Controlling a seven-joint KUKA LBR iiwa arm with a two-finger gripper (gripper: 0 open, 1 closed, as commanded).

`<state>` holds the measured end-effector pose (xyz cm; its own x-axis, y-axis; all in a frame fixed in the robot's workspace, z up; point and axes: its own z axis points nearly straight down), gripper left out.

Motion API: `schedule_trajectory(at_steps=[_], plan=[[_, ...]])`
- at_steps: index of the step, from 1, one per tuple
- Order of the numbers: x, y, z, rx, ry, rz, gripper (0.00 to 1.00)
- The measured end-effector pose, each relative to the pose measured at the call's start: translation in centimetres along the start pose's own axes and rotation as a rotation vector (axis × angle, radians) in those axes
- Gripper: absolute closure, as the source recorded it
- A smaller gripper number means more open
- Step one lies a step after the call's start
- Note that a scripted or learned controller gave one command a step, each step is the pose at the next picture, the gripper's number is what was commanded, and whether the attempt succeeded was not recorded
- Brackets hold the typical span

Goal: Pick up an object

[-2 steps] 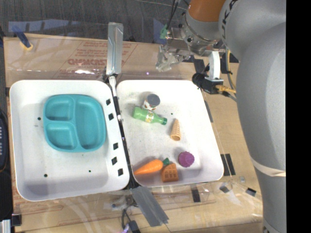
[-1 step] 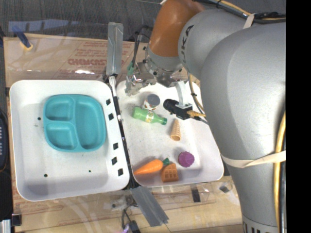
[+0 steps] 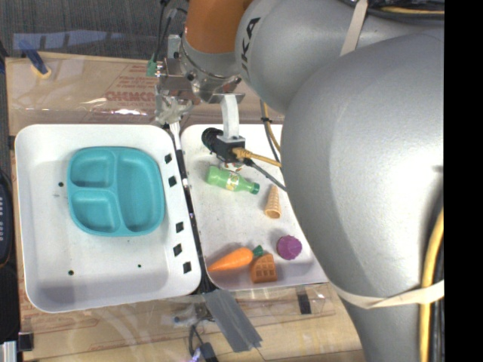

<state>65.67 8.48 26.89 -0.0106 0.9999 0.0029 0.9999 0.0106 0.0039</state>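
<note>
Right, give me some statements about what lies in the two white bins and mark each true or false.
1. The teal three-compartment plastic plate lies in the left bin. True.
2. The green plastic bottle stands upright. False: it lies on its side.
3. The orange toy carrot sits near the right bin's front edge. True.
4. The purple round toy rests on the plate. False: it lies in the right bin.
5. The tan ice-cream cone toy lies in the right bin. True.

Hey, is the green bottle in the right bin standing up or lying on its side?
Lying on its side. The green bottle rests flat on the right bin floor, its length running across it, cap end pointing right.
</note>
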Motion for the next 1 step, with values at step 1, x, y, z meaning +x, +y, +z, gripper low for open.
schedule_trajectory(at_steps=[1], plan=[[5.90, -0.14, 4.22, 0.012, -0.004, 0.151, 1.00]])
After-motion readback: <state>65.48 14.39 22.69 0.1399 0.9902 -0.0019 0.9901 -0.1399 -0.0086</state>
